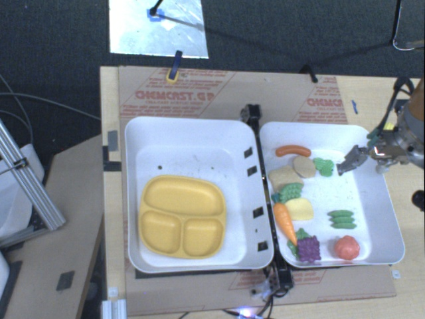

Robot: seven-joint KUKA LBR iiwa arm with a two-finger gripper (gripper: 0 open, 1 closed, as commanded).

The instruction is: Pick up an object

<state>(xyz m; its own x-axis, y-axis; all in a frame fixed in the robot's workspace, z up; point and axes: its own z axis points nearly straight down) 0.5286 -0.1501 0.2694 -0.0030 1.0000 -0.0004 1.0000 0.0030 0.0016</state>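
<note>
The right bin [382, 205] holds several toy foods: a red sausage [293, 151], a beige round piece [305, 167], a green broccoli [324, 166], a carrot [285, 223], a yellow piece [299, 209], purple grapes [307, 248], a red tomato [346, 247] and green pea pods [341, 218]. My gripper [350, 161] hangs over the upper right part of this bin, just right of the broccoli. Nothing shows in its grasp.
The left bin [199, 135] carries a yellow divided tray [182, 216]. A beige slab [282, 176] and a leafy green piece [289, 191] lie near the bins' shared wall. The arm's wrist [405, 141] comes in over the right rim.
</note>
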